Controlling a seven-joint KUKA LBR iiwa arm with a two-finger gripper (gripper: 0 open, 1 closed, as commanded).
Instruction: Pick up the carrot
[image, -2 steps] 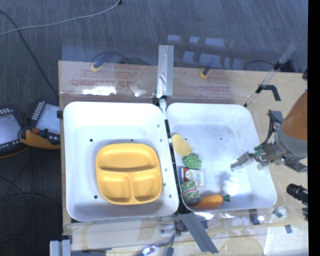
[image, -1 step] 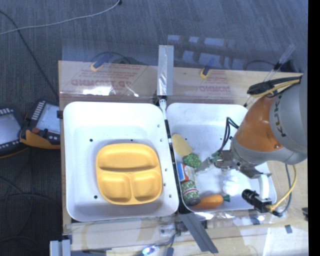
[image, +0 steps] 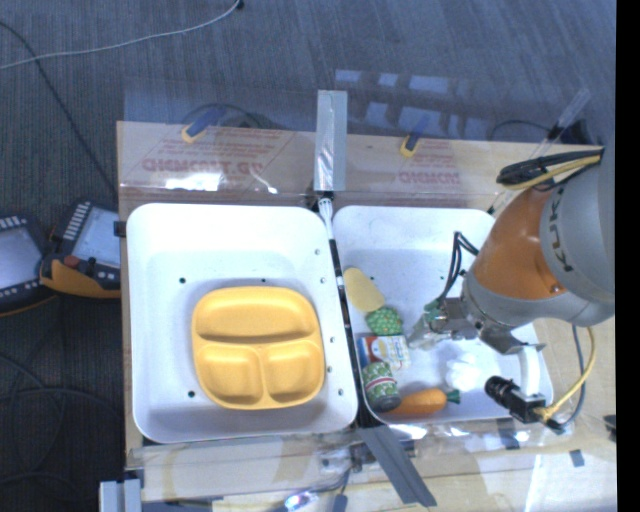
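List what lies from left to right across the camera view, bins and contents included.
Left bin → yellow divided plate → right bin → carrot → gripper → arm.

Single fixed camera above the bench (image: 140, 140), looking down at a slant; far edge of bench toward top of frame, near edge at bottom; both white bins side by side, left bin (image: 150, 240) and right bin (image: 400, 225), fully in frame at mid distance; arm (image: 540, 250) enters from the right; grey floor (image: 300, 50) beyond
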